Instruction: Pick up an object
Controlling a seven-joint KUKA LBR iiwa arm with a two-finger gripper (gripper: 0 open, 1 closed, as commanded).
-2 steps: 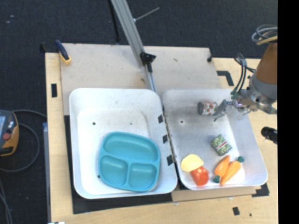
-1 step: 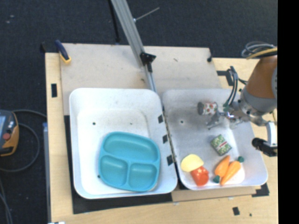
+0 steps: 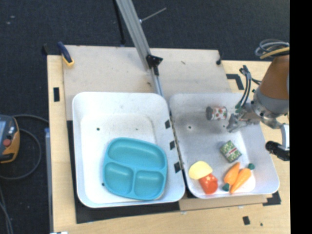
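Pick not yet made: the gripper is low in the right bin, beside the can.

Camera view: the gripper is at about 3 o'clock of the can, just beside it; I cannot tell how its jaws stand. Nothing looks lifted: the green box, carrots and pepper lie at 6 o'clock in the right bin. The blue tray lies in the left bin.
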